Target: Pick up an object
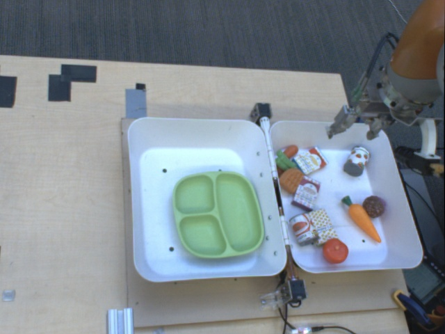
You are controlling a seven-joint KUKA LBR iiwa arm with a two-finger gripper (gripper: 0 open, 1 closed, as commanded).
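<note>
We see the gripper [359, 125] with jaws spread apart, grasping nothing, hovering over the right bin's [403, 218] far rim. At its 6 o'clock lies a small toy [356, 162], apart; the carrot [362, 219] lies further along.

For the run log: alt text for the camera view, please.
The gripper hangs over the right bin's far edge, holding nothing, above toy foods including a carrot and tomato. The left bin holds a green divided plate.

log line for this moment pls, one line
gripper: open, over back edge of right bin, holding nothing | nearest: small ball | carrot, tomato in bin | green tray in left bin
</note>
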